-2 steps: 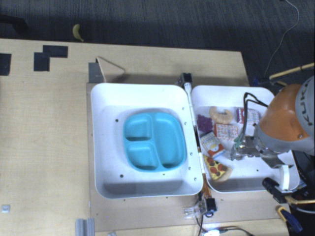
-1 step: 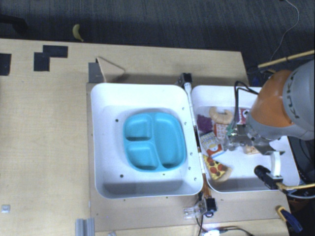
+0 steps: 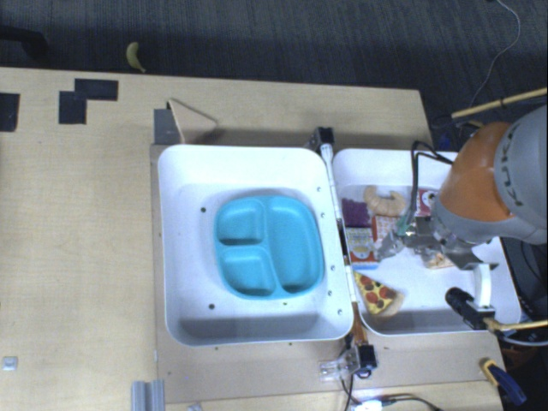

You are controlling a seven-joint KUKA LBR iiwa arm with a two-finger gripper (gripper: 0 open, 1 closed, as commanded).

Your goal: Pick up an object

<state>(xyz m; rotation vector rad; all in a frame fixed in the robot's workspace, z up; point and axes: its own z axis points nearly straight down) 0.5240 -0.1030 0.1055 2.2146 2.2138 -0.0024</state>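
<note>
The right bin [image 3: 390, 328] holds several small items. A pizza slice [image 3: 378, 294] lies near its front, a purple packet [image 3: 356, 210] at its left side, a tan bread-like piece [image 3: 383, 200] toward the back, and a colourful packet [image 3: 363, 247] below the purple one. My gripper [image 3: 397, 239] hangs low over the middle of this bin, just right of the packets and above the pizza slice. A pale item [image 3: 438, 260] shows partly beneath the wrist. The arm hides the right part of the bin.
The left bin [image 3: 184, 315] bears a blue divided plate [image 3: 269, 245] in its middle. A black ridge [image 3: 336, 204] runs between the two bins. Wooden bench surface lies to the left and front.
</note>
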